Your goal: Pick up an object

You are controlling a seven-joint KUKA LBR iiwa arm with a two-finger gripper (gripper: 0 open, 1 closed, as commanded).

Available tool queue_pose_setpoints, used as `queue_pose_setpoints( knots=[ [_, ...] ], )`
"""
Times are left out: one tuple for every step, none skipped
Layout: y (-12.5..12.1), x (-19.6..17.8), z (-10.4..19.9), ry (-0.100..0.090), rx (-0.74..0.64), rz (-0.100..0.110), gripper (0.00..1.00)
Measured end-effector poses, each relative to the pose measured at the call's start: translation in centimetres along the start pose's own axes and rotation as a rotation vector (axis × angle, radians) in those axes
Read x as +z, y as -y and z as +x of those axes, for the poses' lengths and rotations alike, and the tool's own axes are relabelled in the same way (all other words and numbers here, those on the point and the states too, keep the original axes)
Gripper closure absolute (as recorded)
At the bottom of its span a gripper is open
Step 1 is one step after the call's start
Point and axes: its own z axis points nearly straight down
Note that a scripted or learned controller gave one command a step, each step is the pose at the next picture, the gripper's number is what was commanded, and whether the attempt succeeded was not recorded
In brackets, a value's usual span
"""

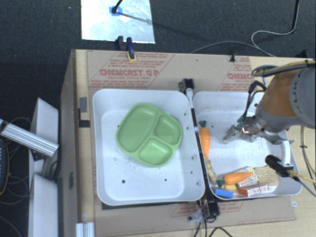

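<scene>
Over the right bin [217, 102], gripper [232, 134] hovers, fingers spread, pinching nothing, just right of carrot [204, 141]. Green plate [149, 134] occupies left bin [106, 152].

I count two white bins [148, 194], one green divided plate [149, 134] in the left bin, two carrots [204, 139], and near the right bin's front edge one blue piece [224, 193] and one snack box [260, 185].

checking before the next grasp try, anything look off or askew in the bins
Nothing spilled or damaged. The green plate sits skewed in the left bin; the right bin's items crowd its near edge, a carrot against the divider.
</scene>
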Motion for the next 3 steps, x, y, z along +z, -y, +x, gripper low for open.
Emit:
queue_pose_setpoints(
  knots=[
    [8.0,0.0,-2.6,-0.001,0.002,0.001,0.0],
    [7.9,-1.0,-2.5,-0.001,0.001,-0.003,1.0],
    [7.8,-2.1,-2.5,0.0,0.0,-0.005,1.0]
  ],
)
